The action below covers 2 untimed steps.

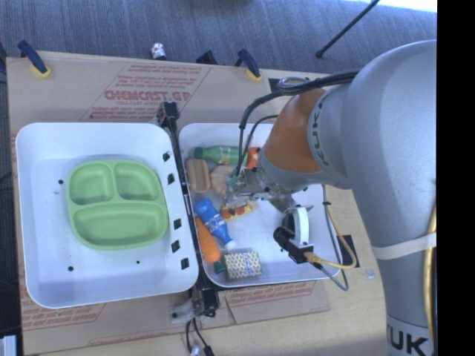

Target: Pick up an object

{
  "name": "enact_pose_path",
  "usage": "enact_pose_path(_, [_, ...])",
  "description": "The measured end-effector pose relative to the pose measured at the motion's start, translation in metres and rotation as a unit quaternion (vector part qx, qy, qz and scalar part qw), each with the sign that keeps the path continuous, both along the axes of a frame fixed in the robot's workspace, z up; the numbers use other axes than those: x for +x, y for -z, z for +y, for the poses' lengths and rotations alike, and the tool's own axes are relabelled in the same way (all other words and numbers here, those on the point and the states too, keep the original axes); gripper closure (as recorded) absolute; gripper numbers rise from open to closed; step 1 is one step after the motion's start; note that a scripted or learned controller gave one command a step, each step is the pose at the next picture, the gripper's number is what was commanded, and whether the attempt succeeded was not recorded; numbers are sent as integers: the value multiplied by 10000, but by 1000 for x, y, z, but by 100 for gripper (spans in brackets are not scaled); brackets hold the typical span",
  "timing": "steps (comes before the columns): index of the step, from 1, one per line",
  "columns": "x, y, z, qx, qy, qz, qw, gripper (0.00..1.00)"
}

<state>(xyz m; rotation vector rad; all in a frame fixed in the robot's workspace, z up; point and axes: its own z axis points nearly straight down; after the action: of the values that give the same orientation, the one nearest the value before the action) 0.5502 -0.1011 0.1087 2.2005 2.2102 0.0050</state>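
The grey arm (pixel 386 147) is seen nearest, its orange band (pixel 293 136) above the right bin (pixel 315 269); the gripper (pixel 239 191) is lowered among clustered objects there; its opening cannot be told; a green bottle (pixel 217 154), blue bottle (pixel 212 225), orange carrot (pixel 208 247) and patterned block (pixel 243 264) are noted; a green divided plate (pixel 116 202) is set in the left bin (pixel 37 273).

The counter (pixel 148 87) is covered with brown cardboard printed in red lettering. Blue clamps (pixel 33 58) grip its far edge, one at the left corner and another (pixel 249 63) nearer the middle. Two shallow white bins rest directly on it, side by side and touching: the left bin (pixel 37 199) and the right bin (pixel 267 273). Grey carpeted floor (pixel 223 13) lies beyond the counter's far edge.
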Motion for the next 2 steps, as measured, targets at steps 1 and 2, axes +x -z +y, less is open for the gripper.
enact_pose_path(1, [0,0,-1,-7,0,-1,10000,0])
enact_pose_path(2, [-15,10,1,-32,41,-78,10000,0])
